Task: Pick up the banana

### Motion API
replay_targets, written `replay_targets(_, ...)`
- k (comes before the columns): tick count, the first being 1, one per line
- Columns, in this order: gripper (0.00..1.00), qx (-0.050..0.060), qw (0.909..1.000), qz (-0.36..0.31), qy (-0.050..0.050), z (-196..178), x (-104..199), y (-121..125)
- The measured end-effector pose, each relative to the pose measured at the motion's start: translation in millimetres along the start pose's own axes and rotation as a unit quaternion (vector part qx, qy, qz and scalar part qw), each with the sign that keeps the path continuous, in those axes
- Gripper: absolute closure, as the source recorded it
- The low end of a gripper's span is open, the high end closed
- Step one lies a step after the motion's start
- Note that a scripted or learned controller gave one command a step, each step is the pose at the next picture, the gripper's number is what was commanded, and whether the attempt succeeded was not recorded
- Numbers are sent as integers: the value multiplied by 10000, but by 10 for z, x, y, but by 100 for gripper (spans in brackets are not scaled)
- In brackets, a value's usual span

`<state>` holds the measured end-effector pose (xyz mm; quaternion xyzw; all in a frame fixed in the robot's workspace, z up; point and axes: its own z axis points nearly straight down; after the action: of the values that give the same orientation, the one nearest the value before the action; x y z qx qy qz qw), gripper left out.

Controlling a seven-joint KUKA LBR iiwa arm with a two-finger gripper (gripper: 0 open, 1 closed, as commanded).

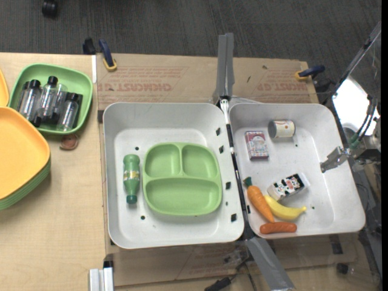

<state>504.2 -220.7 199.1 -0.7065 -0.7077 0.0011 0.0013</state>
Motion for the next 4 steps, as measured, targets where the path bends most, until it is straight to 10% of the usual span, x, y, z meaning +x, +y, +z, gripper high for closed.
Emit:
replay_targets(1,0,-12,9989,-460,53,1078,66,119)
replay_targets(2,0,-9,9996,280,68,1077,79,-231)
replay_targets(3,100,-11,9995,303,36,992,49,-237)
replay_targets(4,100,-14,9843,1765,-5,684,66,-228)
